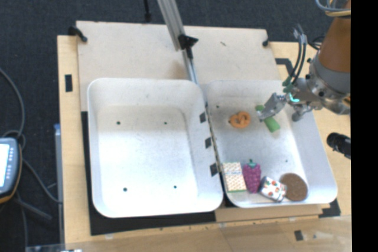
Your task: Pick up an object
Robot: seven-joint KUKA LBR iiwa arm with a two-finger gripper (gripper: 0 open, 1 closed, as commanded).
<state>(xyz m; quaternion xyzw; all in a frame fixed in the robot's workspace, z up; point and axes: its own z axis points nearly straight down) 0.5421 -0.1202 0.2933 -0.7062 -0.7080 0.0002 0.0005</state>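
Note:
My gripper hangs over the upper right part of the right bin, coming in from the right edge. Its two grey fingers stand apart, so it is open, with nothing between them. A small green piece lies on the bin floor just below the left finger; whether they touch I cannot tell. An orange round object rests to the left of the gripper. Along the bin's front edge lie a pale patterned box, a purple item, a red-and-white item and a brown disc.
The left bin sits beside the right one, the two meeting at a shared rim. A slanted metal pole rises from behind the bins. Cables run above the wrist at the right.

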